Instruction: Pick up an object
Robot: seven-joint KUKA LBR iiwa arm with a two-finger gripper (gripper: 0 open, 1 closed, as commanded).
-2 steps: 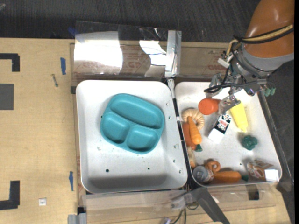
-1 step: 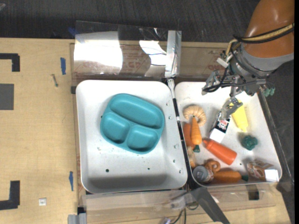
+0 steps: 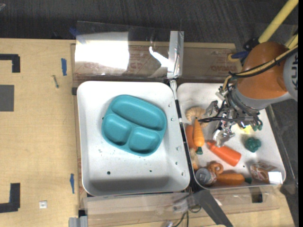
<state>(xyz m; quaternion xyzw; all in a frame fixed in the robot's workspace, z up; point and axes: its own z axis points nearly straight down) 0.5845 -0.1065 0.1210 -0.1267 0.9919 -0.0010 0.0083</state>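
Observation:
My gripper (image 3: 223,135) hangs low in the right bin (image 3: 277,148), its fingertips just above the upper end of a red-orange carrot (image 3: 224,154). Left of it lies a smaller orange carrot (image 3: 198,135) beside a tan shell-shaped piece (image 3: 193,112). A green item (image 3: 252,144) and a small yellow piece (image 3: 246,129) sit to the gripper's right. Along the bin's front edge are a grey round object (image 3: 204,176), an orange curl (image 3: 217,167), another orange carrot (image 3: 230,178) and a brown packet (image 3: 262,172). Nothing shows between the fingers.
The left bin (image 3: 94,169) holds a teal divided plate (image 3: 134,123). A clear plastic sheet (image 3: 123,56) with silver tape stands behind the bins. Brown cardboard (image 3: 33,126) covers the bench at left. The orange-banded arm (image 3: 262,74) overhangs the right bin's back.

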